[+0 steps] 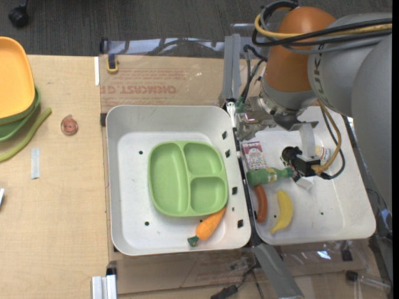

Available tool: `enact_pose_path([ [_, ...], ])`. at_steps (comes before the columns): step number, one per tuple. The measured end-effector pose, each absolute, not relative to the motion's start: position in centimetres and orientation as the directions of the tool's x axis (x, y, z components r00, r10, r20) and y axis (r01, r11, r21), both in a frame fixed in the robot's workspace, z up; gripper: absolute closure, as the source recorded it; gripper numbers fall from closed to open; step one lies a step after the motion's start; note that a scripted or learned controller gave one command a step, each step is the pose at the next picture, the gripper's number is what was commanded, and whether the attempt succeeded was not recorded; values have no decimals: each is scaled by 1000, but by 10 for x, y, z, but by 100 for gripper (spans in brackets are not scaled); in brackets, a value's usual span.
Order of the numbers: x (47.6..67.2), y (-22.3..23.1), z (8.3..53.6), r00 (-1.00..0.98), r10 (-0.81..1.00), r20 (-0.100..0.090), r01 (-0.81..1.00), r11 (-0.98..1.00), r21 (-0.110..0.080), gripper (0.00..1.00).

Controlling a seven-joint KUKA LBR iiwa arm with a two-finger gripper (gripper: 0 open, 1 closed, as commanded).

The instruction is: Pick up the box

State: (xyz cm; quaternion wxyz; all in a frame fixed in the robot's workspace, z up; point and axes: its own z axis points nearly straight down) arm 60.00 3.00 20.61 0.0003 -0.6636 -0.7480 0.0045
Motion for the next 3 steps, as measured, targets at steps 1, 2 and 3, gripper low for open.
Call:
enact_pose_path([
  [1,600,29,214,-120,993,-7,993,120,-9,100],
  [2,503,-6,220,-242,970,0,970,242,-3,100],
  [3,503,-7,228,-238,971,-1,971,238,-5,100],
])
